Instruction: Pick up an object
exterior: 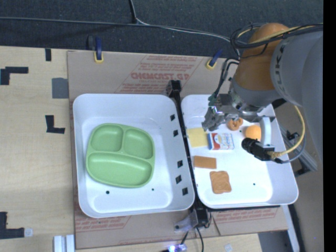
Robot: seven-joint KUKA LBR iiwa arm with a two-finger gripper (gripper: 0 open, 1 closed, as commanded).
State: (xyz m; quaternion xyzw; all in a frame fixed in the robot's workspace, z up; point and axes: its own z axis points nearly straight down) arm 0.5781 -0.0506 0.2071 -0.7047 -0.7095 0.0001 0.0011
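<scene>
The right bin (278, 193) is taken as the landmark: a green divided plate (121, 154) is parked in the bin to its left. The claw (212, 118) is hung low over its upper left part, just above a yellow block (196, 137) and a small white carton (221, 141). Whether it's clenched or released can't be made out, and nothing is seen held.

I see even, bright overhead light; the white bins (84, 106) glare slightly, shadows stay soft and short, and the whole feed looks grainy and a little blurred, darker along the top
</scene>
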